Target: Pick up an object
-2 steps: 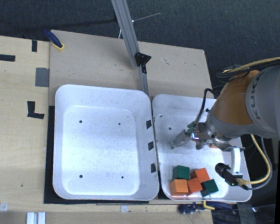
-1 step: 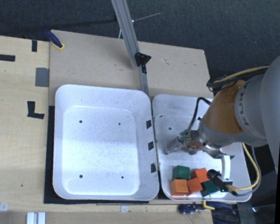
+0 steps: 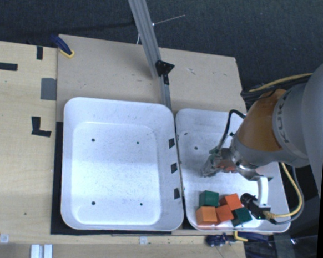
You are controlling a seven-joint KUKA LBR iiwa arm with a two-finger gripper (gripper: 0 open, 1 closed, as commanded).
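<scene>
Four small blocks (image 3: 221, 208), orange and green, huddle in the right bin's (image 3: 197, 131) near corner. Your gripper (image 3: 213, 164) hangs just above them; its state can't be told. Lower squarely over one block, away from the wall.

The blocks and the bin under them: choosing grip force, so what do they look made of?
The green and orange blocks look like painted wood or foam: matte, flat colour, no glare; which one is unclear. The right bin looks like moulded white plastic: smooth, rounded rim, faint dark speckling.
</scene>
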